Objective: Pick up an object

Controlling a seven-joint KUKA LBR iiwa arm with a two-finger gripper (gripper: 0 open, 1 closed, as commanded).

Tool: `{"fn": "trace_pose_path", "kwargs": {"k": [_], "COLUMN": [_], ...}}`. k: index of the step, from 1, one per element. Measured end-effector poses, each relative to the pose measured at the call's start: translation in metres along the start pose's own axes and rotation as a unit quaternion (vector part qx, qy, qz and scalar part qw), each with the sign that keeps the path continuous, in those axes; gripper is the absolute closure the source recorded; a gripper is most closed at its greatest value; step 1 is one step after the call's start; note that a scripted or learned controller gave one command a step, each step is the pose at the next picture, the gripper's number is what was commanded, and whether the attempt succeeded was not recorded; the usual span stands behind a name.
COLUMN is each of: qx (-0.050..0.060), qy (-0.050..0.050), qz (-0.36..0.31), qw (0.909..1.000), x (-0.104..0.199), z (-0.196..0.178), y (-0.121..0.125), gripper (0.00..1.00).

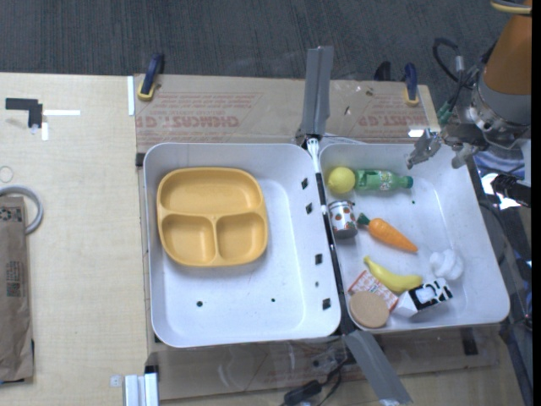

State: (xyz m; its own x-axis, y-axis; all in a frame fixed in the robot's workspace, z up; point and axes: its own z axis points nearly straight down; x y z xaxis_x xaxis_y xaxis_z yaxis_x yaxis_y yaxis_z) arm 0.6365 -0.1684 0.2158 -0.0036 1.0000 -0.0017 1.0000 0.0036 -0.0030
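- My gripper (425, 148) hangs over the far rim of the right bin (473, 252), at its back edge. I cannot tell how it is set, and nothing shows held in it.
- The green bottle (383, 179) is the nearest thing, just below and to the left of my gripper. It lies on its side, long axis running left to right across the bin. One of these.
- One yellow lemon (341, 179) sits at the bottle's left end, further left of my gripper, touching or nearly touching the bottle.
- One small can (341, 217) stands below the lemon, near the divider between the bins, down and to the left of my gripper.
- One carrot (391, 233) lies well below my gripper, long axis slanting from upper left to lower right, green top at the upper left end and tip toward the lower right.
- One banana (391, 277) lies further down, curved, running roughly left to right with its right end by the black and white item (431, 294).
- One round tan disc (369, 309) rests at the near left of the right bin, just under the banana.
- One white crumpled thing (446, 265) sits below my gripper toward the right side of the bin.
- The left bin (237, 311), far to my gripper's left, holds one yellow divided plate (213, 216) with three compartments.
- Both bins sit on the surface (68, 252).
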Motion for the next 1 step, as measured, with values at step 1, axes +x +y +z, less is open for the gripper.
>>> {"fn": "trace_pose_path", "kwargs": {"k": [1], "qx": [0.0], "qy": [0.001], "qz": [-0.013], "qw": [0.9999], "x": [0.0104], "z": [0.0678], "y": [-0.0643], "gripper": [0.0]}}
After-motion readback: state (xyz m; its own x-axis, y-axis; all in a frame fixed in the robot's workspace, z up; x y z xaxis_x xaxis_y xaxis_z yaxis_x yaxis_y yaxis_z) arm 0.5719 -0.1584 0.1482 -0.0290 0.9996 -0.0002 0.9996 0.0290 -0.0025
